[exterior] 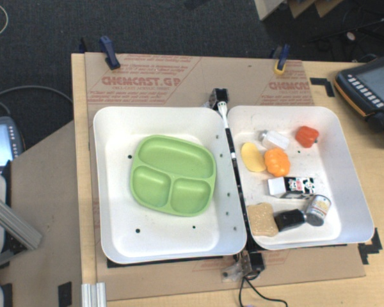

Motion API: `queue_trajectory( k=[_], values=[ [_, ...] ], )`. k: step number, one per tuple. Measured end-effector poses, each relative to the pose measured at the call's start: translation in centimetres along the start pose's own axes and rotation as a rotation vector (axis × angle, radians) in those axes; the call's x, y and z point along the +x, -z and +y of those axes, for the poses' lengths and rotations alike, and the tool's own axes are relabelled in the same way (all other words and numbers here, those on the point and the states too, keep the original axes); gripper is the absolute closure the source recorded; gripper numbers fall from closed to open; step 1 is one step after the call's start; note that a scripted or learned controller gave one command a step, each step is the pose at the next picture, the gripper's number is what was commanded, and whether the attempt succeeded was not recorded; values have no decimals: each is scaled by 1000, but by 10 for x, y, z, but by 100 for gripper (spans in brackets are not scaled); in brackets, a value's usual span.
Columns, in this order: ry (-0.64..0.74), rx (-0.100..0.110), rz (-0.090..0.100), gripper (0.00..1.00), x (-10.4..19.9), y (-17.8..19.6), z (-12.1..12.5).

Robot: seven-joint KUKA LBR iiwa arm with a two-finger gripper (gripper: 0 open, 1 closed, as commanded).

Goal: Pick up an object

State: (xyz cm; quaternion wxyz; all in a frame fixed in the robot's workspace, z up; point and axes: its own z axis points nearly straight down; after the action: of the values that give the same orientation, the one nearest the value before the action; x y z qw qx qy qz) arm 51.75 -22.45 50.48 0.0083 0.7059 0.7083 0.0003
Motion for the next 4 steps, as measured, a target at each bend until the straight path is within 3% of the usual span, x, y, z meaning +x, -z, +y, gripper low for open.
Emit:
queue_trajectory(
  k=[4],
  values=[
    [3,-18,-15,100,-1,44,3]
  ],
)
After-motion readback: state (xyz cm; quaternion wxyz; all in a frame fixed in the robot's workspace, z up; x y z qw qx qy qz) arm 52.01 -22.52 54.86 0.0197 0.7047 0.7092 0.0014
